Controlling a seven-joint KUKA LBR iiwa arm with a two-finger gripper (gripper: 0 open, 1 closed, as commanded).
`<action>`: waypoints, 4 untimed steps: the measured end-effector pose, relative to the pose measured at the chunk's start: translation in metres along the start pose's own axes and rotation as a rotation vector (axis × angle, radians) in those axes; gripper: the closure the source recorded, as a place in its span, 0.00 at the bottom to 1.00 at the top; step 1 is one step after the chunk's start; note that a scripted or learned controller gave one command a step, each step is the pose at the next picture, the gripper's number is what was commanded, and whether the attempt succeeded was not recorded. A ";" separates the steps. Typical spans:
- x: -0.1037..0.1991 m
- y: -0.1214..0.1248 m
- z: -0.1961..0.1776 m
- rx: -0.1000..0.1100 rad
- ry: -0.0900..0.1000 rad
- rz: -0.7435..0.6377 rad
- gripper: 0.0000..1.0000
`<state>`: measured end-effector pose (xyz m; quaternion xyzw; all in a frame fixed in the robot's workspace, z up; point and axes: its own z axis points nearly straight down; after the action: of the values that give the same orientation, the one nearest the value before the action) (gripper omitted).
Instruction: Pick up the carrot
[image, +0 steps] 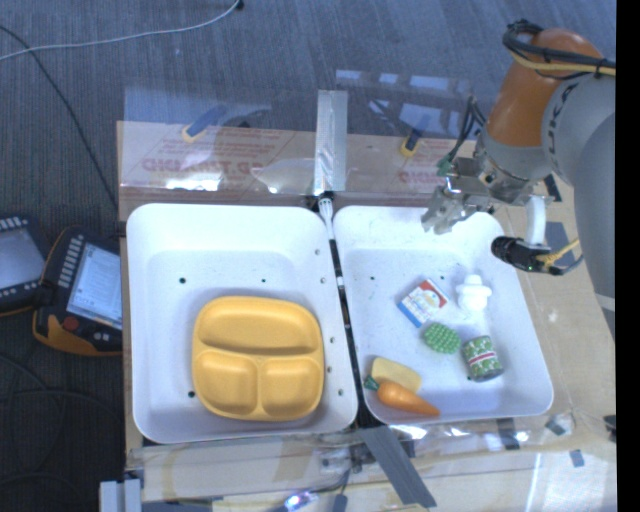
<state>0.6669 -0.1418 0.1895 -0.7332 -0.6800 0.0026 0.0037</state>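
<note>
**Carrot at the front of the right bin, gripper above the back edge**

While the carrot lies at the front of the right bin, close to the near wall, the gripper hangs over the back part of the same bin, well apart from it. The carrot is orange, it lies flat, and its pointed end is directed to the right. Just behind it, and touching it or almost touching, there is a yellow wedge that looks like a piece of cheese.

The gripper comes down from the orange band of the grey arm, which enters from the right. Its two fingers appear a little apart and nothing is between them.

Further in the right bin there are several small things near the middle: a small box with a red and blue label, a green round object with a bumpy surface, a white bottle, and a little can with a green and red label that lies on its side. The green object is between the box and the can.

In the left bin a yellow divided tray rests, with one long compartment at the back and two smaller ones at the front. At the left of the bench, on the floor, a handheld control pendant with a screen is lying.
</note>
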 end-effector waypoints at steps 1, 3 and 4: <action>0.026 -0.015 -0.175 -0.003 -0.005 -0.318 1.00; 0.126 -0.022 -0.123 -0.001 -0.003 -0.511 1.00; 0.136 -0.010 -0.106 -0.001 -0.005 -0.613 1.00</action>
<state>0.6677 -0.0056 0.2957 -0.4939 -0.8695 0.0028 0.0025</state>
